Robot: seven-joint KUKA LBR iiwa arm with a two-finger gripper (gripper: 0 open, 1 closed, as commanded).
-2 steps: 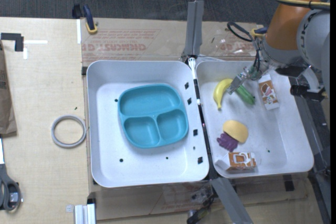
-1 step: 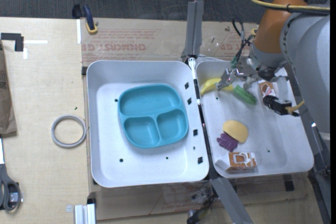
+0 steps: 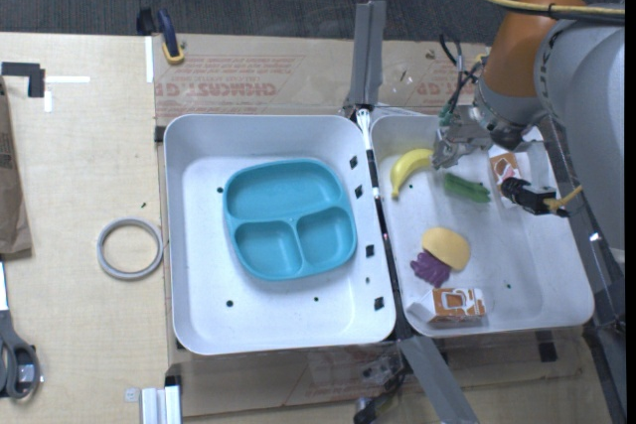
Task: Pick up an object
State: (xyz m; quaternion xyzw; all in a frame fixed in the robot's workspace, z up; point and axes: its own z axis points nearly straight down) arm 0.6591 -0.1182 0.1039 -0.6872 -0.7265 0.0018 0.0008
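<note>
Over the right bin's [image 3: 556,313] far end my gripper [image 3: 449,152] hangs, its spread I cannot tell. Just left lies the banana [image 3: 407,168], long axis slanting; a green piece [image 3: 467,188] sits just below.

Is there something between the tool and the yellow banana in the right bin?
Nothing visible does. The tool hangs over the shallow white right bin, just right of the curved yellow banana, with bare bin floor between them. The green stick-shaped object lies below the tool, off that path.
</note>
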